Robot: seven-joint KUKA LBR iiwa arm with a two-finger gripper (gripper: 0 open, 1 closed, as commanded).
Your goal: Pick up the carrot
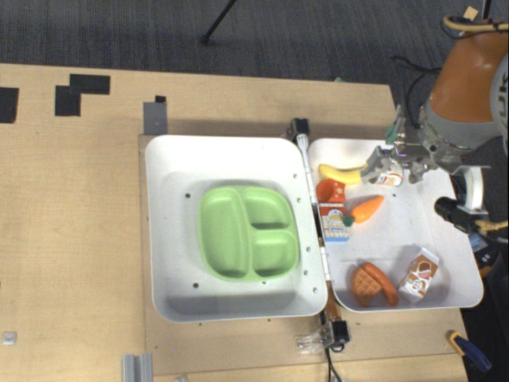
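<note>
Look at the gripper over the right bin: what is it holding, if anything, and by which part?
Nothing. The gripper hovers above the carrot, with no object between its fingers.

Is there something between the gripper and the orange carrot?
No. In the camera view, bare white bin floor separates the metal gripper from the orange carrot below it.

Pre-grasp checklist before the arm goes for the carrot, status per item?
1. Carrot located, right bin: ok.
2. Carrot top unobstructed: ok.
3. Gripper over the carrot: not ok, it sits up and to the right of it, nearer the banana.
4. Gripper carrying nothing: cannot tell.
5. Room beside the carrot: not ok on its left, where the red carton lies close; bare bin floor on its right.
6. Green tray out of the path, in the left bin: ok.
</note>
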